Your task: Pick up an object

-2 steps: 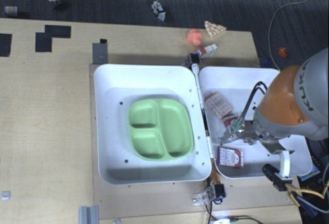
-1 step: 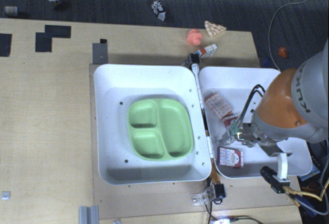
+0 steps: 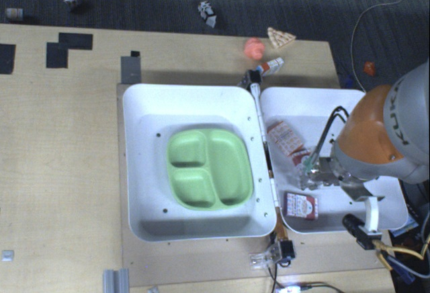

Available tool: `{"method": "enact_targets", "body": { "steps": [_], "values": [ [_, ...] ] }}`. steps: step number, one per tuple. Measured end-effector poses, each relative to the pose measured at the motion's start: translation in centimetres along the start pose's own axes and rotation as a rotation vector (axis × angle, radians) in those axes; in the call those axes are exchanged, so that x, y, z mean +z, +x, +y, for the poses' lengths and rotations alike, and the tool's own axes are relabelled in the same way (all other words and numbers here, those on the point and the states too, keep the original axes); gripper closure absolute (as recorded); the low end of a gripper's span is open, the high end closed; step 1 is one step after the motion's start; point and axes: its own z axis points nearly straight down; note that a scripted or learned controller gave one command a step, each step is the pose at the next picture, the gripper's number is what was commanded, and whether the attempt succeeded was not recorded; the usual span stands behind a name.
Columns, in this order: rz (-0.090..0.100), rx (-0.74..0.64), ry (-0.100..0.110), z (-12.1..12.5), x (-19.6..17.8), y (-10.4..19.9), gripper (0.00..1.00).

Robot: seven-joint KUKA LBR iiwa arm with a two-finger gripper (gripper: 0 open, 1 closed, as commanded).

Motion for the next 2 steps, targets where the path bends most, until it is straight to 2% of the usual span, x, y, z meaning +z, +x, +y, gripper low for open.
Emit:
{"method": "enact_targets", "body": {
  "steps": [1, 2],
  "values": [
    [0.0, 0.0, 0.0, 0.0, 0.0, 0.0, 0.0],
    [0.0, -0.004, -0.004, 0.2, -1.0, 0.1, 1.0]
  ]
}}
